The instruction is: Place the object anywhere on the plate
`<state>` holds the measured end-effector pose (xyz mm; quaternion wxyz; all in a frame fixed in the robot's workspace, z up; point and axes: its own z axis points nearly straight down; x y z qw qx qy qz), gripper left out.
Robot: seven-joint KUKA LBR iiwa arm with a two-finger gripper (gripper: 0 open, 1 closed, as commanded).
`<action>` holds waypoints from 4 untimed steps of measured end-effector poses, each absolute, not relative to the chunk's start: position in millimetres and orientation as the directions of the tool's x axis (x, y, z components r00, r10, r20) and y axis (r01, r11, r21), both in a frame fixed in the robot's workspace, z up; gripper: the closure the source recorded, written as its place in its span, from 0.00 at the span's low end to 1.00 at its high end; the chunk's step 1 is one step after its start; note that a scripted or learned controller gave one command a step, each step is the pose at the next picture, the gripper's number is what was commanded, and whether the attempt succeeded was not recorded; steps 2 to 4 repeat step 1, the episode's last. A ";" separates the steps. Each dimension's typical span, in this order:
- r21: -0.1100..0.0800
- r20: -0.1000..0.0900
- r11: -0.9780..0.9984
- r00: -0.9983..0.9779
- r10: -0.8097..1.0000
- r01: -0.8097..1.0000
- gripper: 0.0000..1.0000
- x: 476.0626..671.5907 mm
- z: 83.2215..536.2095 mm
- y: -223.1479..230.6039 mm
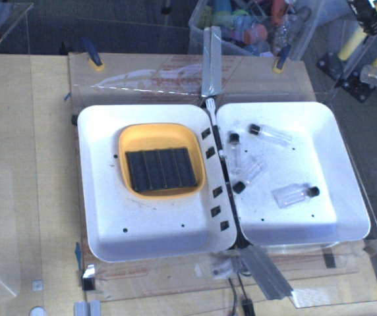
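From the overhead camera, your job looked pretty much done: the black ridged block (161, 170) was lying flat inside the yellow plate (128, 137), well within its rim. A few clear vials (294, 194) sat well off to the plate's right, in the other bin (333, 222). I'd guess nothing was left to place.

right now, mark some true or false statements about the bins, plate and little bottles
1. The yellow plate sits in the left bin. True.
2. A dark ridged block lies on the plate. True.
3. The clear bottles are in the left bin. False: bottles such as this one lie in the right bin.
4. All bottles stand upright. False: they lie on their sides.
5. A bottle lies on the plate. False: only the block does.
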<state>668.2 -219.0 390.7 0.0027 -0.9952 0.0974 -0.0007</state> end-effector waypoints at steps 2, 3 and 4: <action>-0.006 0.001 -0.981 0.981 -0.194 -0.194 1.00 648.3 433.7 -219.7; -0.006 0.001 -0.981 0.981 -0.194 -0.194 1.00 648.3 433.7 -219.7; -0.006 0.001 -0.981 0.981 -0.194 -0.194 1.00 648.3 433.7 -219.7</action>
